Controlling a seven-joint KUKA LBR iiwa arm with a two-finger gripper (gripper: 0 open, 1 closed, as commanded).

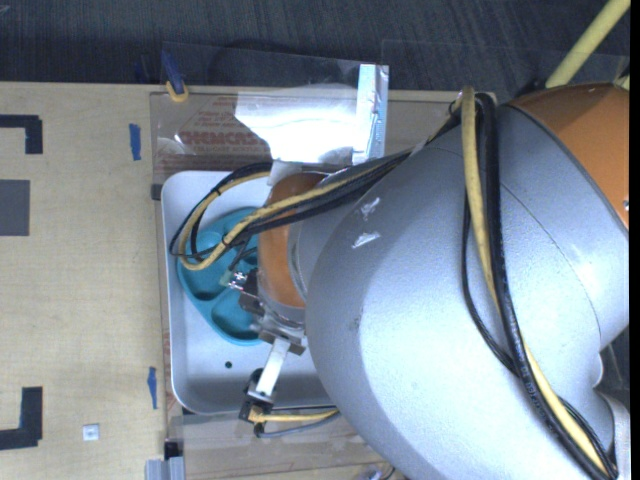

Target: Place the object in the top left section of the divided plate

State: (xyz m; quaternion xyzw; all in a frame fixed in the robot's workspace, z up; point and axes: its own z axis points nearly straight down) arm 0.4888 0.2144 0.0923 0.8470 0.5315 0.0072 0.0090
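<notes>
The arm (470, 298) swings in big and grey, nearest the lens, covering most of the right half. Its orange band (590, 158) glows at the upper right. Black and yellow cables (490, 268) loop over the casing and run left across the wrist, down toward the tool.

Under that bulk sits the wrist, with another orange patch (280, 268) showing beside it. The gripper itself is hidden behind arm and cables, so whether the jaws are apart or together cannot be told, and nothing can be seen between them.

Just left of where the wrist dips lies the plate (215, 288), teal-blue, only a curved slice of it visible, cables crossing over it. Its sections cannot be made out, and the object cannot be picked out either.

The plate rests in a white bin (190, 368), whose left wall and lower corner show. Beyond the wrist, farther back, a clear plastic sheet (290, 118) with a white patch lies at the bin's far edge. Left of all this stretches the tan bench (80, 268), with black marks and blue tape bits.
</notes>
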